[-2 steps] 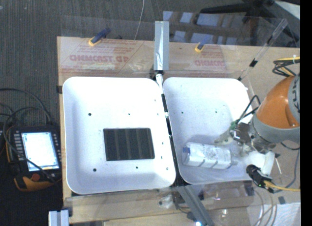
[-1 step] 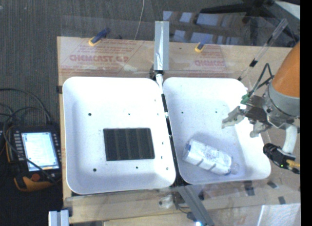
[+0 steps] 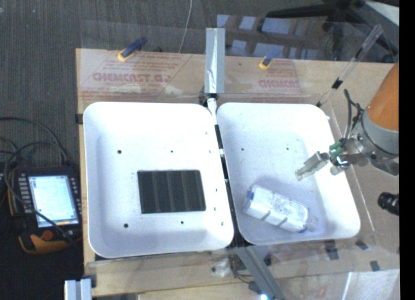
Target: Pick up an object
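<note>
A dark ribbed rectangular pad (image 3: pixel 171 190) lies flat in the left bin (image 3: pixel 104 130), a little in front of its middle. A crumpled clear and white plastic bottle (image 3: pixel 277 208) lies on its side near the front of the right bin (image 3: pixel 272 120). My gripper (image 3: pixel 310 166) hangs over the right side of the right bin, above and to the right of the bottle and apart from it. It holds nothing that I can see.
The arm's orange band (image 3: pixel 388 101) and grey wrist (image 3: pixel 379 138) reach over the right bin's right rim. The two bins meet at a raised middle rim (image 3: pixel 221 156). A handheld screen unit (image 3: pixel 47 200) sits on the floor to the left.
</note>
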Tool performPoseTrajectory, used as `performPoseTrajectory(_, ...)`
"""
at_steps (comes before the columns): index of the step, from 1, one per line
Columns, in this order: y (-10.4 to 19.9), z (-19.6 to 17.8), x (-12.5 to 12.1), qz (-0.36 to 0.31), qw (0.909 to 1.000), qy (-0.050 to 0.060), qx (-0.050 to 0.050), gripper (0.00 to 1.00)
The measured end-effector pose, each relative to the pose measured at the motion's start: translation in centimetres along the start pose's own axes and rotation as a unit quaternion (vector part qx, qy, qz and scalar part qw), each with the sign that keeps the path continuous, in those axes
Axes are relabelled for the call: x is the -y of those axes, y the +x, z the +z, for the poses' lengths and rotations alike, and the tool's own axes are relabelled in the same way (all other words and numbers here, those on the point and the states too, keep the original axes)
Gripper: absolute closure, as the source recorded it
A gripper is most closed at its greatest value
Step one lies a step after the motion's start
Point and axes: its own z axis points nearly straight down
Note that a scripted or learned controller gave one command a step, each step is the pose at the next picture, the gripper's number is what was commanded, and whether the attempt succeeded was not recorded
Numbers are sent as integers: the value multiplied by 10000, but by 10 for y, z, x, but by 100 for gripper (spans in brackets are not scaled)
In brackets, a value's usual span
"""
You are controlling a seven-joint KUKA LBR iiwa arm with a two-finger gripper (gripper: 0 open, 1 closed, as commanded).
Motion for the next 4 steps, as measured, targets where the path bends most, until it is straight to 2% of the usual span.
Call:
performPoseTrajectory(1, 17, -29, -4, 248, 9997, -10, 2, 0)
performPoseTrajectory(2, -22, -27, 3, 579, 9983, -3, 3, 0)
performPoseTrajectory(3, 32, -19, -5, 1058, 9944, 2, -3, 0)
performPoseTrajectory(4, -4, -92, -4, 666, 9978, -7, 11, 0)
